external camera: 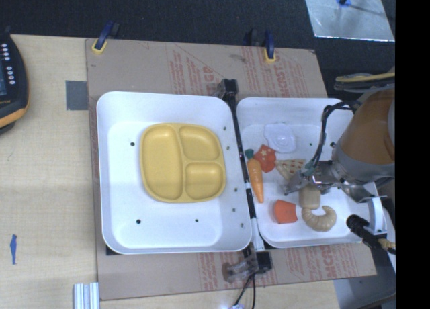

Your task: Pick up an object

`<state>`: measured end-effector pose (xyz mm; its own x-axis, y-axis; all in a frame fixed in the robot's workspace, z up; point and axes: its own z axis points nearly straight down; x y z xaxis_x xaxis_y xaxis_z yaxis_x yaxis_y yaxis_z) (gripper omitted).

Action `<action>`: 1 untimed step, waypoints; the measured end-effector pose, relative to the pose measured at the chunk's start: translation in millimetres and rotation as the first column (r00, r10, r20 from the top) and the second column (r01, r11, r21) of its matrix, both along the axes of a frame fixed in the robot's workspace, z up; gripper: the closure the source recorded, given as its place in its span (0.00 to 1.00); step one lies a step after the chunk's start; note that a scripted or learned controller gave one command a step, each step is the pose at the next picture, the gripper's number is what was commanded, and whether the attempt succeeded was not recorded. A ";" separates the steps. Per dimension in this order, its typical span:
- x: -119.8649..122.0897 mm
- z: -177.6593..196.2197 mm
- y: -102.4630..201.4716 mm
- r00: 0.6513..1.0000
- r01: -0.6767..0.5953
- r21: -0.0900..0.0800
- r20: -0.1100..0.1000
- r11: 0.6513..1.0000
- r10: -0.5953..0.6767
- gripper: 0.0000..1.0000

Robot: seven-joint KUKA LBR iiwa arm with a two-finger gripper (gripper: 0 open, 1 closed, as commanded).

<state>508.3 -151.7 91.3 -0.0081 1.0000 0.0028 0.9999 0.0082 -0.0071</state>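
Holding 1 yellow tray, 2 bins; fingers state unclear over toys.

The right bin holds a loose cluster of small toy foods. An orange carrot lies lengthwise along the bin's left wall, its green tip toward the far side. Just beside it sits a red, rounded piece. Behind that rests a clear, pale item, hard to make out. A tan speckled wedge lies near the middle. Nearer the front lie an orange-red block, a beige curved piece and a small tan lump touching it.
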 end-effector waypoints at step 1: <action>58.8 1.5 56.5 1.000 -0.001 -0.007 0.009 1.000 0.001 0.00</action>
<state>567.1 -95.1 92.8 -0.0089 0.9999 -0.0047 1.0000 0.0089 0.0019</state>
